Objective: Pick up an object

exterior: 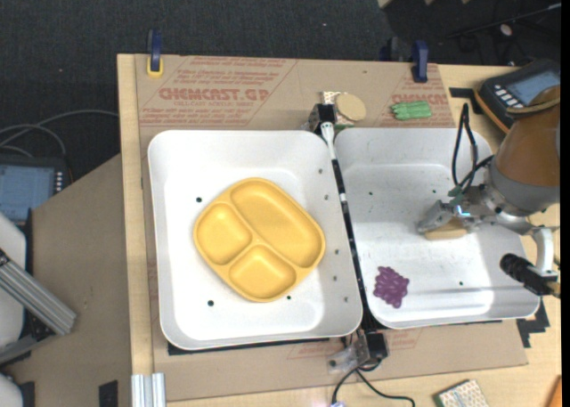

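The small tan object (445, 232) lies flat in the right bin (419, 307) near its right edge, under the gripper (443, 218), whose fingers look spread narrowly over it, so it may slip free unlifted; the counter (223, 93) reads "CHEMCAST GP".

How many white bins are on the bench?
2. The left bin holds a yellow plate. The right bin holds a purple thing near its front, with the pincer reaching in from the right.
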`<state>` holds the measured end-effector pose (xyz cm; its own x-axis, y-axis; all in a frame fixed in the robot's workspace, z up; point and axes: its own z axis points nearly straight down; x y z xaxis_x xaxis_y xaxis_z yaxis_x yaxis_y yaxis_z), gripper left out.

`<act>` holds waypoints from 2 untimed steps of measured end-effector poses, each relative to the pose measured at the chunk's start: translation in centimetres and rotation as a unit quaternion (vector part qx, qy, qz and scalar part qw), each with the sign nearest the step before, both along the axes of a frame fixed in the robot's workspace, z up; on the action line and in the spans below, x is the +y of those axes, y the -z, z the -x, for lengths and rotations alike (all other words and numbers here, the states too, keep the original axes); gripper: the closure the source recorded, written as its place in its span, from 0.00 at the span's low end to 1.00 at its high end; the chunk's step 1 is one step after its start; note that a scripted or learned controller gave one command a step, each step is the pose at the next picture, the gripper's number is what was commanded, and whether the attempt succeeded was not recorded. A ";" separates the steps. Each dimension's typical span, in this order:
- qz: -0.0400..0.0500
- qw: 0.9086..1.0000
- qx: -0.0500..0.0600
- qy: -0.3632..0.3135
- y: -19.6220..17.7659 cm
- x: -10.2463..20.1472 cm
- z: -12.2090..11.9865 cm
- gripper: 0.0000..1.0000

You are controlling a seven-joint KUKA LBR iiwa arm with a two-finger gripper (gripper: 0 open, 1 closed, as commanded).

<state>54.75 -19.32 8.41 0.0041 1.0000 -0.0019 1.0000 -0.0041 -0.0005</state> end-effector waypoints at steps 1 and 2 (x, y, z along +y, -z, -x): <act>0.000 1.000 -0.002 -0.001 -1.1 0.3 -0.2 1.00; -0.002 1.000 -0.004 -0.006 -9.9 8.9 0.0 1.00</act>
